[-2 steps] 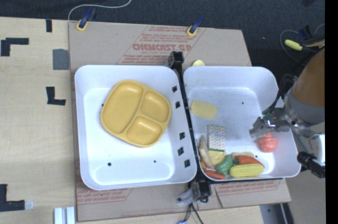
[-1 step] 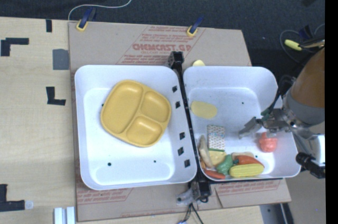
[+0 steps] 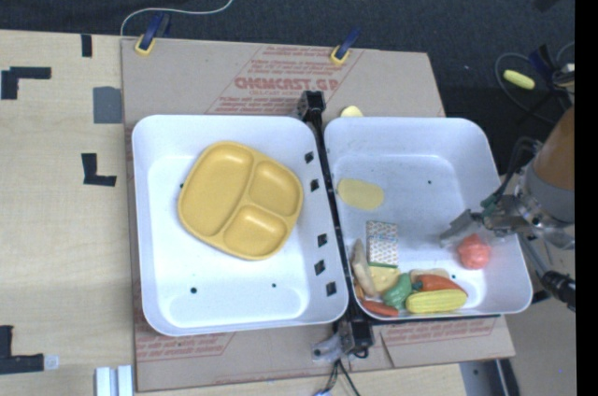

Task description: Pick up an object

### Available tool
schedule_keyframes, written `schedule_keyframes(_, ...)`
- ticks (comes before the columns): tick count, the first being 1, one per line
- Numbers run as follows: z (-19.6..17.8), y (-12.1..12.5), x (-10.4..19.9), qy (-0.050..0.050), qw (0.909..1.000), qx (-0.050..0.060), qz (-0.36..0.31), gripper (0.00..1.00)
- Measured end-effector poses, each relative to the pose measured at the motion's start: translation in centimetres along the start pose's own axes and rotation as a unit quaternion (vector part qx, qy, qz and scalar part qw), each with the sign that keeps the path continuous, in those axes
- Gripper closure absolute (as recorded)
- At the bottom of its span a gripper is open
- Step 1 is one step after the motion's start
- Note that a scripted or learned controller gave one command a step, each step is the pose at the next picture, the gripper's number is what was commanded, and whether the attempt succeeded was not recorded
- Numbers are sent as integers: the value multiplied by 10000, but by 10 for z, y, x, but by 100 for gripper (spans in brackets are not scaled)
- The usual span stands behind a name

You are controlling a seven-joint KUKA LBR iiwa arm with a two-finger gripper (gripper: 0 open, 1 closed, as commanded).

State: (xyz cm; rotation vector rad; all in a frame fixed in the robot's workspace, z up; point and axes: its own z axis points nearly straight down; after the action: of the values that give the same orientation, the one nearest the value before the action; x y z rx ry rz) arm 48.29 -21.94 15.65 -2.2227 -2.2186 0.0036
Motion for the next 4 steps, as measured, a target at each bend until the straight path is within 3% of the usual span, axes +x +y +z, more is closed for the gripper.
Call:
schedule_keyframes(1,75,1,-2,-8,10000,-19,-9,0)
schedule_keyframes(2,28,2,80,21,10000,-18,-52,0)
schedule_keyframes(3,32,0,83,10,10000,1,-18,0)
schedule_keyframes(4,58,0,111,-8,10000,-5,-12,0)
